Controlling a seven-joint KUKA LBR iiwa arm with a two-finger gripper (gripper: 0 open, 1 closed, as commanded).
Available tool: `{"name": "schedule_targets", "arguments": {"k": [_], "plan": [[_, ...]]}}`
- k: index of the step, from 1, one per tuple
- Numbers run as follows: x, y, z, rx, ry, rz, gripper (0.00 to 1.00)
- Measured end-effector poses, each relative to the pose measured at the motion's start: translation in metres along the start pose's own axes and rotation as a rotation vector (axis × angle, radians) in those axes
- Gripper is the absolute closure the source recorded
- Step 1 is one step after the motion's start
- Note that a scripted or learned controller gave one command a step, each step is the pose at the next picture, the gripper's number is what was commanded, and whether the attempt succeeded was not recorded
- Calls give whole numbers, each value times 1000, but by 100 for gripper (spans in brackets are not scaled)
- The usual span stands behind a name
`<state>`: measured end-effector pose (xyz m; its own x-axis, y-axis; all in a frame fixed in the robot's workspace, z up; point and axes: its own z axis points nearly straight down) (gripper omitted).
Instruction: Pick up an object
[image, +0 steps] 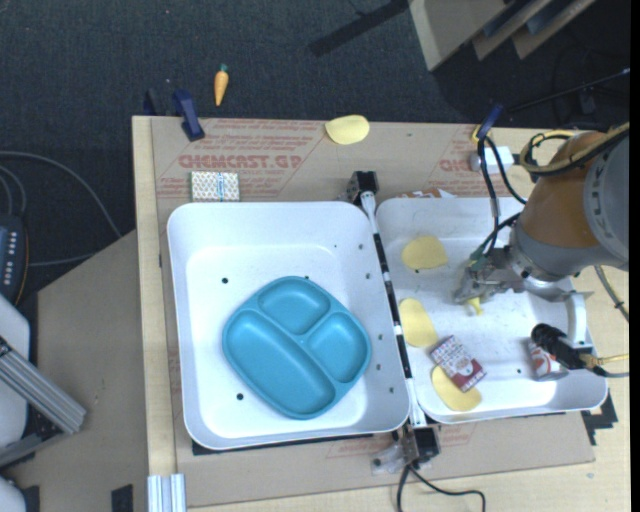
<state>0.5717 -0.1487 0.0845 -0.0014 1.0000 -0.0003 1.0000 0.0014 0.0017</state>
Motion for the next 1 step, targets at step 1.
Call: {"name": "schedule_targets", "arguments": {"k": [1], "plan": [[90,-56,-100,2,1,0,100]]}}
